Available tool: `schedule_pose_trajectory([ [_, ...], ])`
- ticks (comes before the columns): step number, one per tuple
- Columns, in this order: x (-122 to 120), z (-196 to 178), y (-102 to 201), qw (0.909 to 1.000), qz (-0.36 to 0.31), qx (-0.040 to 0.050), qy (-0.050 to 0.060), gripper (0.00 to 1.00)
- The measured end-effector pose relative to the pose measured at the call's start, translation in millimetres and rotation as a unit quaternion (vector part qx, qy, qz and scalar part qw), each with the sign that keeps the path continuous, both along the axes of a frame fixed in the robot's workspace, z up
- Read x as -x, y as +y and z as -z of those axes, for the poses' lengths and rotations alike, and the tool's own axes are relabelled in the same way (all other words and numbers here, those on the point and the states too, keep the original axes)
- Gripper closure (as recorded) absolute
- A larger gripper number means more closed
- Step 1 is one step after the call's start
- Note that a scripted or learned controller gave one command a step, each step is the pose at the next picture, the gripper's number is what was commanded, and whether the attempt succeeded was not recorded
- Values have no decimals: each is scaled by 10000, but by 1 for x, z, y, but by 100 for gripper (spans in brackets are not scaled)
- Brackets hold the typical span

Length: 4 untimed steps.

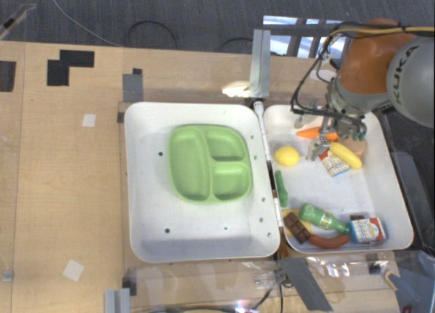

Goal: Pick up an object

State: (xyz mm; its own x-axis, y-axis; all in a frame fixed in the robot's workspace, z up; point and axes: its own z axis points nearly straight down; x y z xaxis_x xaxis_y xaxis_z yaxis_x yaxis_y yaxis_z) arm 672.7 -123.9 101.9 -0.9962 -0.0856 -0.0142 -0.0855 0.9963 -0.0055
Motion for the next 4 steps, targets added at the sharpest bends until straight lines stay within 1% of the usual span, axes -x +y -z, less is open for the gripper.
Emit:
schedule_pose_trajectory([
  [1,24,14,10,9998,221,-23,13,0],
  [2,16,14,-14,9992,-407,-12,19,0],
  [3,12,15,-13,9983,-583,-8,51,0],
  [4,81,8,-79,9993,-361,2,31,0],
])
